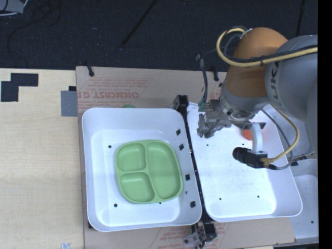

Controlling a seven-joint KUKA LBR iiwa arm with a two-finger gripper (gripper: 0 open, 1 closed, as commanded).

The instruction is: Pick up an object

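Red print on the cardboard [119, 93] under the bins runs upside down from my seat and I cannot read it. The green divided plate [149, 171] lies flat mid-floor in the left bin [98, 123], bare white all round it. A small orange thing [247, 134] sits in the right bin [270, 201], partly hidden by the arm. The end effector [204, 130] hangs near that bin's left wall; I cannot tell whether it is spread or pressed together
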